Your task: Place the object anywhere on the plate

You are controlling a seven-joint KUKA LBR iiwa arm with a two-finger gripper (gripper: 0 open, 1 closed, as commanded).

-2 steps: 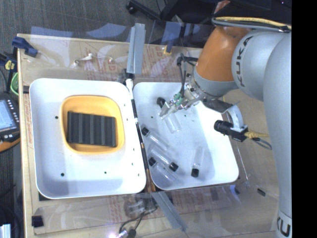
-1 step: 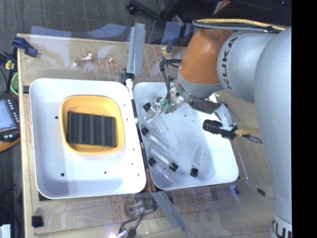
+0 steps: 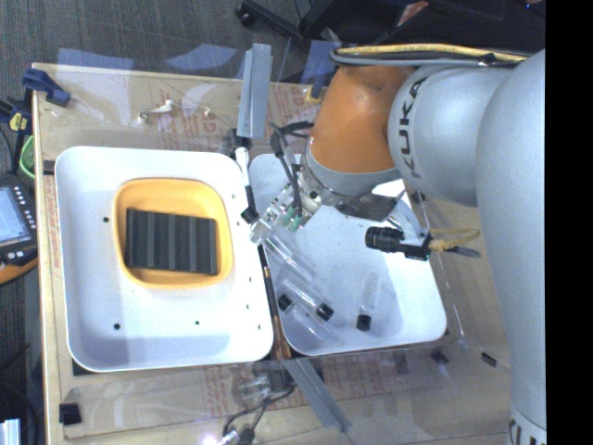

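Now hangs just right of the plate, tool low over the right bin's edge nearest the plate; cannot tell whether apart, together, or clamped on anything. Farther right of the plate, past the tool: clear tubes with black caps, loose on the bin floor. Nearest one slants off from under the tool, long axis running away from the plate. Probably the task's thing, not yet on the plate. Already carries a dark ribbed block at its middle, leaving mostly rim. Calls for a short carry from tubes toward the plate, across both bin walls.
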